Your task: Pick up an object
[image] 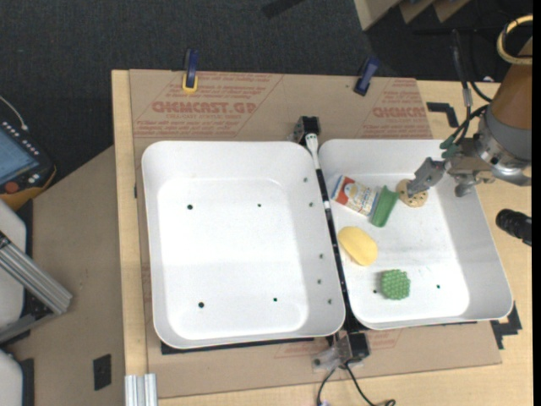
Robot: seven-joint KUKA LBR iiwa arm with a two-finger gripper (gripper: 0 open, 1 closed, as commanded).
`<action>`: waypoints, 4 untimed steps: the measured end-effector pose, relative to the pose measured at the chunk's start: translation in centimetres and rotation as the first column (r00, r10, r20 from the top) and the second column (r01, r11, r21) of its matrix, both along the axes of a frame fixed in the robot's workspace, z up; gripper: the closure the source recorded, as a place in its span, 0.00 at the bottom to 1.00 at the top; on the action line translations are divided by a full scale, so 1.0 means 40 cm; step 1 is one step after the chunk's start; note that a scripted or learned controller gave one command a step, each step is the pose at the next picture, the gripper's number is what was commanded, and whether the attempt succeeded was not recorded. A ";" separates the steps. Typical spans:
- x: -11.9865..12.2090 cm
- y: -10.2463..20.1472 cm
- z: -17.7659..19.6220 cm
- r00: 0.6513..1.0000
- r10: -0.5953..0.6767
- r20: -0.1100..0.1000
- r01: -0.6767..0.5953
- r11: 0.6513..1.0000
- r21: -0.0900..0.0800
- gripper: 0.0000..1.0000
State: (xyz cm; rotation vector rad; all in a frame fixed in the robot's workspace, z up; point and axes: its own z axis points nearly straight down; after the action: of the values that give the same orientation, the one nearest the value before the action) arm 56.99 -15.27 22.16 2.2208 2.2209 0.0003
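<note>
- White plastic bins are set side by side on the bench (127, 227), on top of a cardboard sheet (254, 100) with red print that's clamped at the far edge by two clips.
- No objects are seen in the left bin (169, 176), just bare floor with a few small dark dots.
- All the objects are kept in the right bin (473, 260): a red-and-white packet (354, 196) near the divider, with a green stick-shaped thing (383, 207) touching it on the right.
- A yellow lemon-ish lump (358, 246) is parked nearer the front, close to the divider, and a green bumpy ball (395, 284) is found just beyond it toward the front.
- A small tan round piece (412, 196) is spotted at the back of the right bin, right where the pincer (420, 182) is positioned.
- The arm (507, 134) is brought in from the right, over the bin's far right corner.
- The pincer's state can't really be told; it's too small and blurry, and whether the tan piece is actually gripped can't be made out either.
</note>
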 end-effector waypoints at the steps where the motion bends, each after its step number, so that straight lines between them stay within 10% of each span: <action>1: 0.068 0.098 0.418 1.000 0.007 0.022 -0.007 1.000 -0.003 0.00; 2: -0.003 0.224 0.672 1.000 0.005 0.013 -0.005 1.000 0.000 0.00; 3: 0.000 0.218 0.681 1.000 0.002 0.006 -0.002 1.000 -0.002 1.00; 4: -0.007 0.409 0.691 1.000 0.008 0.004 -0.008 1.000 0.002 1.00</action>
State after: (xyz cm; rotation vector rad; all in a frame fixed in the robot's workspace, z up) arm 56.72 1.09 49.79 2.2101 2.2290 0.0069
